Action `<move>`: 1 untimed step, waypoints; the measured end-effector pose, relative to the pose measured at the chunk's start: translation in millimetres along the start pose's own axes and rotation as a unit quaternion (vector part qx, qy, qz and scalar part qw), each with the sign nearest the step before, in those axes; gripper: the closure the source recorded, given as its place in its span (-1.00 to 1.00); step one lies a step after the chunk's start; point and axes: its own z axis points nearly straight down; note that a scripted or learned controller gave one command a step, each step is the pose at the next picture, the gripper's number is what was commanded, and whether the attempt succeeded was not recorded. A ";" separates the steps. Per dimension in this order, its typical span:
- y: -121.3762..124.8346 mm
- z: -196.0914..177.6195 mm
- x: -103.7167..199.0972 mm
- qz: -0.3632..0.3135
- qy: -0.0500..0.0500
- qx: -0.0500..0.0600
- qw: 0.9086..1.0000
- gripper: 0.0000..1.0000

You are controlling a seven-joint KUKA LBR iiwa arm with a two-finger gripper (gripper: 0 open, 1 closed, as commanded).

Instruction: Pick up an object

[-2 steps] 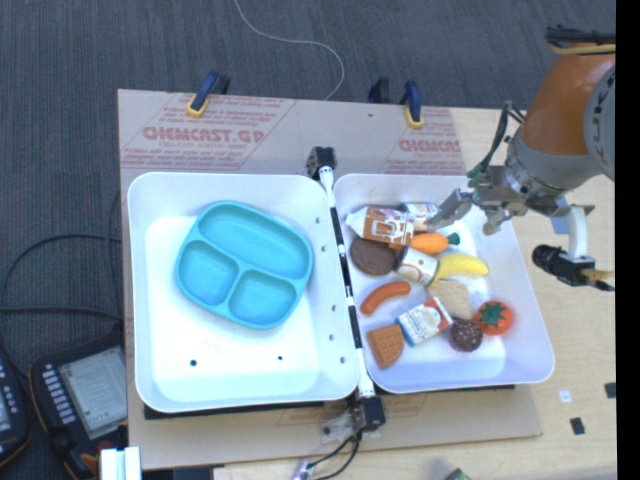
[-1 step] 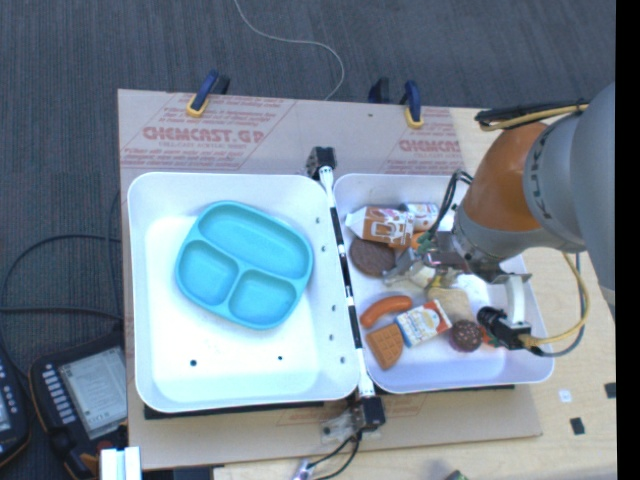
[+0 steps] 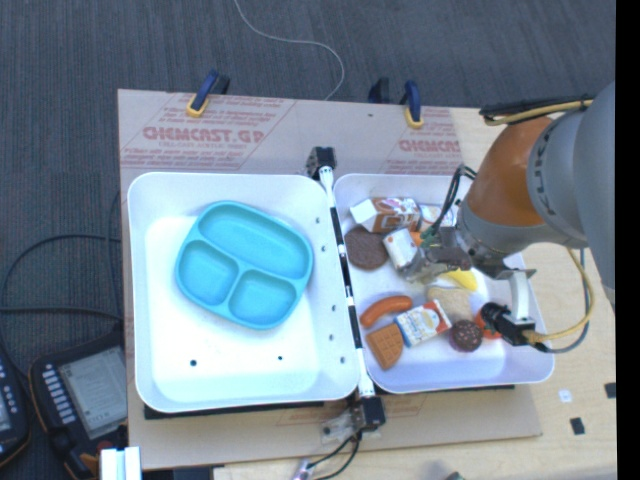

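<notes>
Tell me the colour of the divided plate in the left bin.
Light blue. The divided plate shows plainly in the camera view.

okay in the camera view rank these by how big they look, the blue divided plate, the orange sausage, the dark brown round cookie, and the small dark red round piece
1. Blue divided plastic plate
2. Dark brown round cookie
3. Orange sausage, about the cookie's size, so that order is unsure
4. Small dark red round piece
</notes>
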 end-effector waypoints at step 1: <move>-0.2 0.3 0.1 0.000 0.000 0.000 1.000 -1.00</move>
